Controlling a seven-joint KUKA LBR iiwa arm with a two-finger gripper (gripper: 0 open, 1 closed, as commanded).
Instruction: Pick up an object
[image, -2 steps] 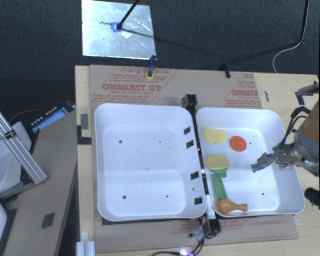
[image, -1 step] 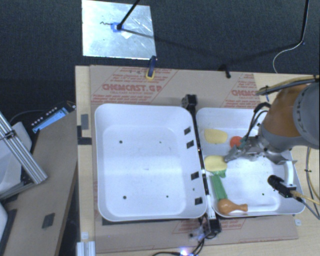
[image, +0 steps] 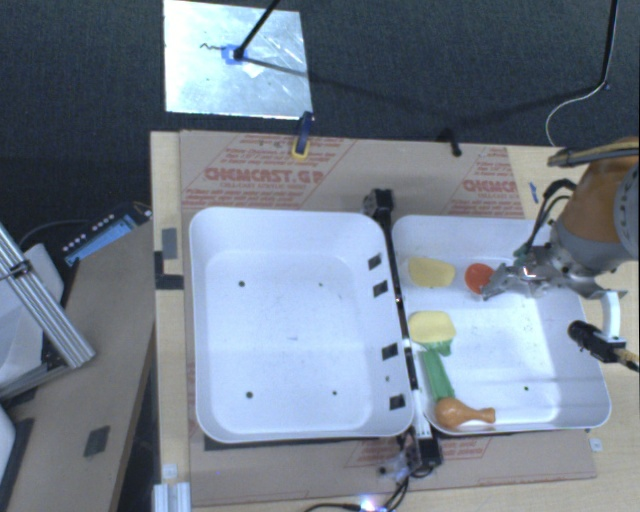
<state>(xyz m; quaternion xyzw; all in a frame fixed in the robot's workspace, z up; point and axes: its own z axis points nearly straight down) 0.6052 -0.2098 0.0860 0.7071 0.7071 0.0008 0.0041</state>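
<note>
The left bin (image: 290, 330) is lying bare beside the right bin (image: 560, 400), which I am taking as the landmark. The arm (image: 600, 215) is reaching over that bin's far right corner, and its gripper (image: 500, 283) is hanging low by the far wall; whether it is spread or pressed together I cannot tell. Just beside the tip, a small red object (image: 477, 275) is resting on the bin floor, apparently not pinched. A yellow piece (image: 431, 271) is sitting near the far left corner, a yellow-and-green piece (image: 433, 345) is lying along the left wall, and an orange drumstick-shaped toy (image: 463, 412) is resting at the near wall. The red object is looking light, smooth and probably slippery; closing across its widest middle seems safest.
</note>
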